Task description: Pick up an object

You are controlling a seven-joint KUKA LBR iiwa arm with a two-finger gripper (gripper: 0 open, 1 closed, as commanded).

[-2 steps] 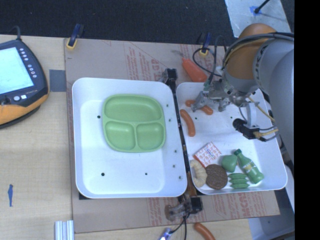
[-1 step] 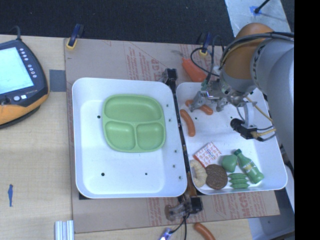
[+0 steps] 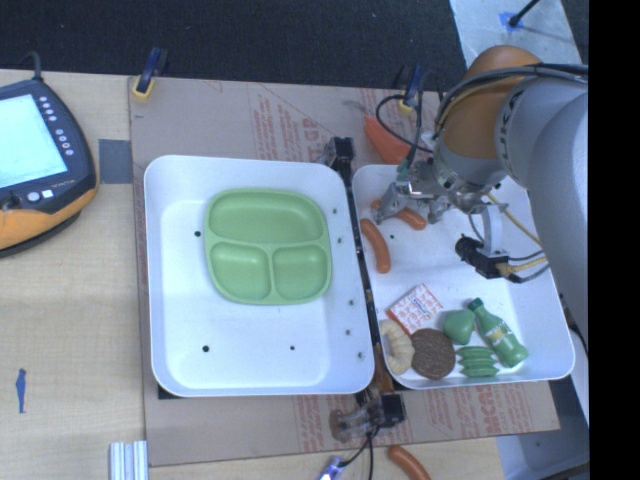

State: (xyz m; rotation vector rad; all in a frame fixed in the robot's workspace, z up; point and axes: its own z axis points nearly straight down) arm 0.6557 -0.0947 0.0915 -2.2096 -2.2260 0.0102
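From above, the counter (image 3: 80, 308) carries two white bins. The left bin (image 3: 170, 268) holds a green divided plate (image 3: 268, 245). In the right bin (image 3: 540, 298), the grey arm (image 3: 540, 128) reaches down from the right, its pincer (image 3: 405, 206) low at the bin's far left corner, over a small orange piece (image 3: 412, 218); whether it is released or clenched cannot be told. A toy sausage (image 3: 376, 244) lies just beside, near the bin's left wall. Along the near edge sit a red-and-white packet (image 3: 415, 308), a brown round patty (image 3: 433, 353), a green bottle (image 3: 497, 332) and green pods (image 3: 478, 360). A handheld control pendant (image 3: 35, 163) rests at far left.
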